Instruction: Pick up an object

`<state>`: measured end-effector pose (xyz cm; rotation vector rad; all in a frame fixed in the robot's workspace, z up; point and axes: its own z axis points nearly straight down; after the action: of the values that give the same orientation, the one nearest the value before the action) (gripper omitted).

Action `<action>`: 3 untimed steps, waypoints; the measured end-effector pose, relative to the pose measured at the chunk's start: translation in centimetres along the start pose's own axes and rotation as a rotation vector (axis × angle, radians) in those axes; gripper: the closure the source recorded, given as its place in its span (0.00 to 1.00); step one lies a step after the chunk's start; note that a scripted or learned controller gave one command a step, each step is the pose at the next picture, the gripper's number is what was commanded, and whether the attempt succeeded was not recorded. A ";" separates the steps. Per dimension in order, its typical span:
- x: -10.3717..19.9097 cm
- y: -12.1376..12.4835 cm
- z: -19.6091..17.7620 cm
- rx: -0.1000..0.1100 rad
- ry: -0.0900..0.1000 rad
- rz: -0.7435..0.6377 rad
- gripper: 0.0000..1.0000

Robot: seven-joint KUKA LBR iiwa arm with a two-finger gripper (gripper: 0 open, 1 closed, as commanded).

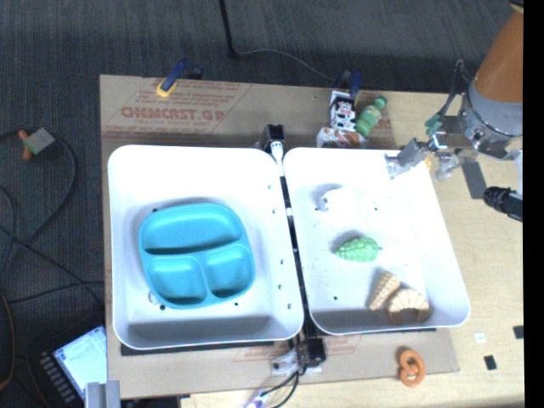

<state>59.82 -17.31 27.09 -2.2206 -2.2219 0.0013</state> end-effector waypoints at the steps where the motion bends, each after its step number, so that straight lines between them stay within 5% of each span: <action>1: 0.1 -1.4 18.3 -0.007 -0.002 0.000 0.00; 2: 1.1 -7.2 16.3 0.001 0.000 0.001 0.00; 3: 4.1 -11.1 18.3 -0.014 -0.006 0.003 0.00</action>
<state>48.73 -13.18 8.83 -2.2340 -2.2287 -0.0082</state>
